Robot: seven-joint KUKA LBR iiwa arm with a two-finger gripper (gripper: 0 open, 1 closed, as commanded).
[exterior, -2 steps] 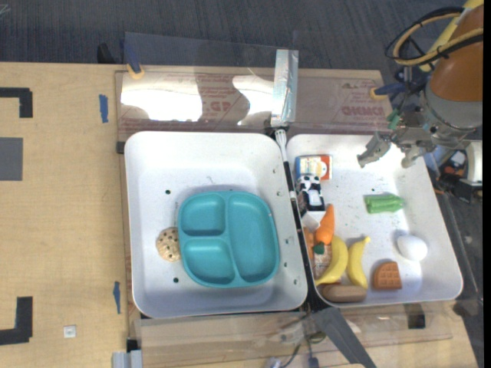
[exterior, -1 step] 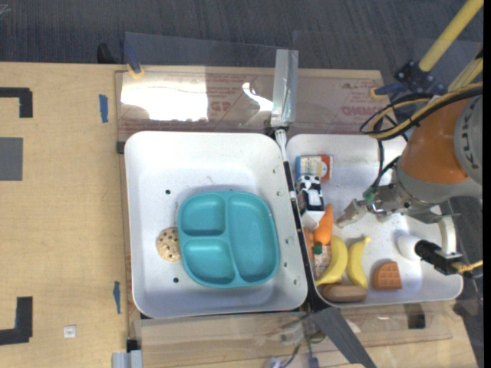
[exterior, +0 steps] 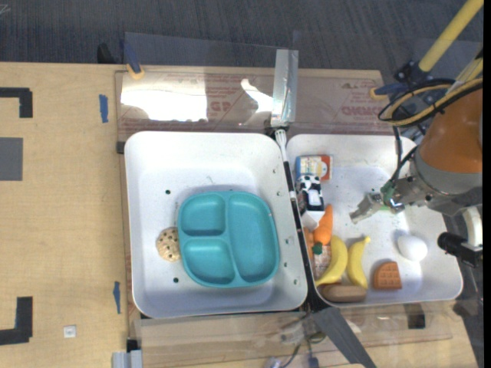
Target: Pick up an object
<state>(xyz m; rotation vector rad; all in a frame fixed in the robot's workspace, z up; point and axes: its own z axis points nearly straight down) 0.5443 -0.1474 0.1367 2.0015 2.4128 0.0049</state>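
My gripper [exterior: 367,208] hangs over bare floor in the middle of the right bin [exterior: 437,286], with nothing seen in it. An orange carrot [exterior: 324,227] lies just to its left. Two yellow bananas [exterior: 345,261] lie below it, toward the front. A white egg [exterior: 412,247] and a brown waffle [exterior: 387,275] sit to the front right of it. A small carton [exterior: 311,181] with blue, orange and cow-patterned faces lies along the bin's left wall. A brown bun-like piece [exterior: 345,292] rests at the front edge.
The left bin [exterior: 153,159] holds a teal divided plate [exterior: 228,238] with a cookie [exterior: 167,244] beside its left edge. A clear panel and cardboard stand behind both bins. Yellow and black cables [exterior: 414,98] loop above the arm at the right.
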